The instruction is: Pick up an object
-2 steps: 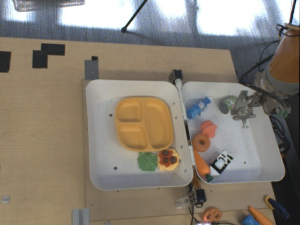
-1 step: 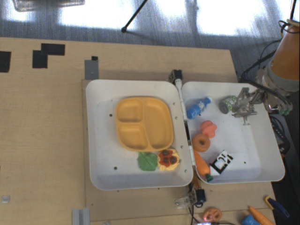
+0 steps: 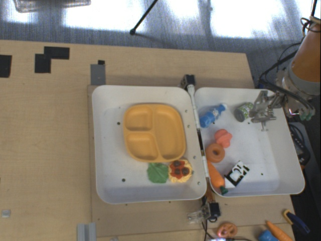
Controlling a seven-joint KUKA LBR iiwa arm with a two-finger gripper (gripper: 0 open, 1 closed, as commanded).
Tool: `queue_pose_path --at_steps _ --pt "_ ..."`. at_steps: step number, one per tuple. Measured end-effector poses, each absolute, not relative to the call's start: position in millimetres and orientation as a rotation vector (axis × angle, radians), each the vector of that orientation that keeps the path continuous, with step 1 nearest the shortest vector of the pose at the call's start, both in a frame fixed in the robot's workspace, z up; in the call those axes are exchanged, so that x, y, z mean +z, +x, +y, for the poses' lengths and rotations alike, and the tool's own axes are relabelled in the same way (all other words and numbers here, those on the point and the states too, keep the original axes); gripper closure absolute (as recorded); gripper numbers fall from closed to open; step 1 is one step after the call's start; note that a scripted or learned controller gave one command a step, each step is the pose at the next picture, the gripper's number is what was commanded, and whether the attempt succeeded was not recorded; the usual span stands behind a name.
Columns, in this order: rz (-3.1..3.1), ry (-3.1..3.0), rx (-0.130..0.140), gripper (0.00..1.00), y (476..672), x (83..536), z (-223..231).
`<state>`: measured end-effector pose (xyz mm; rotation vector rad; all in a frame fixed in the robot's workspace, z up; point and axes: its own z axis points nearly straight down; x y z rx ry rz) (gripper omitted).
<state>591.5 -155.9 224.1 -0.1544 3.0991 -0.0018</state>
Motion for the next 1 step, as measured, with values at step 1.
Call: queue_pose_path --at_steps 1 --pt "3.091 -0.15 -0.001 1.0 593.5 235.5 -155.0"
